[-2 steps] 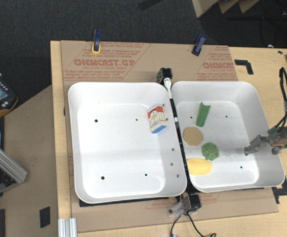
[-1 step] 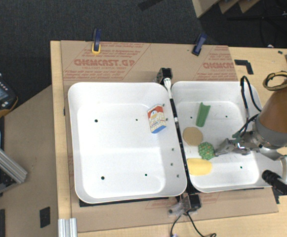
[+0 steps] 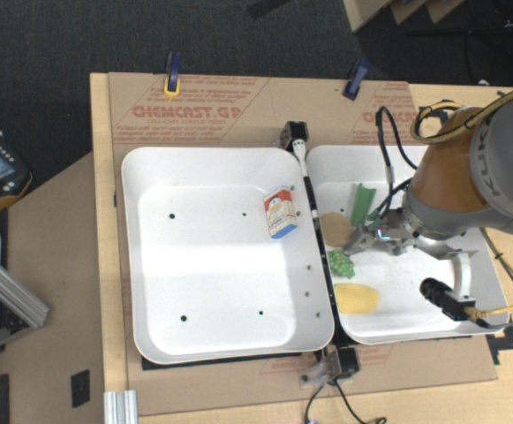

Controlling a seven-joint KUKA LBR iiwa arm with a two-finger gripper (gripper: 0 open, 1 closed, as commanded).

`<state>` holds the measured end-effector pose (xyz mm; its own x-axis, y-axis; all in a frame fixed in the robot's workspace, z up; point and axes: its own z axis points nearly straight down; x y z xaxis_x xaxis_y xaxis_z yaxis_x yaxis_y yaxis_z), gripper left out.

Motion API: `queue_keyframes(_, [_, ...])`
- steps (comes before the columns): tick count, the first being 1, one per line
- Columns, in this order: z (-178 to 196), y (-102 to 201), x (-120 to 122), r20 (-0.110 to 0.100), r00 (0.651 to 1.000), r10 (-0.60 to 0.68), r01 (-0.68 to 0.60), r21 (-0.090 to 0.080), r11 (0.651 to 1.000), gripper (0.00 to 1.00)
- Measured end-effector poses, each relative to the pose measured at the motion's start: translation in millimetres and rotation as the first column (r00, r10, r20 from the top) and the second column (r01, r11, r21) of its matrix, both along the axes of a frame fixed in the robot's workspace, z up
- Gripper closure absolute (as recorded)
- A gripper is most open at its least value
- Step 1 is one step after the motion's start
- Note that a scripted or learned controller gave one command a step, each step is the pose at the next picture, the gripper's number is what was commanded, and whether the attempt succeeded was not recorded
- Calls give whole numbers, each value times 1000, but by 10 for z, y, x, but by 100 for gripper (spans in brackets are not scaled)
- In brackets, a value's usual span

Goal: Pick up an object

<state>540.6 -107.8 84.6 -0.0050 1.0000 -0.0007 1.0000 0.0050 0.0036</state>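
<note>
Gripper [image 3: 362,239] low in right bin [image 3: 397,327], grip state indiscernible; green toy [image 3: 340,261] just below-left, brown disc [image 3: 334,227] beside.

light: bright, even overhead | shadows: soft, faint | glare: mild on white bins [image 3: 212,162] | focus: slightly soft

The grey arm [image 3: 494,162] reaches in from the right, its orange band [image 3: 446,170] just above the wrist. The wrist bends down and leftward, carrying the gripper [image 3: 359,239] low, its metal tip pointing left. A black cable loops over the arm.
</note>
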Motion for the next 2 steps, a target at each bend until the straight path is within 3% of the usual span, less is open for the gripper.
queue_keyframes(1, [101, -32, -14, 0, 1000, -4, 4, -1, 1000, 100])
queue_keyframes(2, [1068, 701, 799, 12, 1000, 5, -5, 1, 1000, 100])
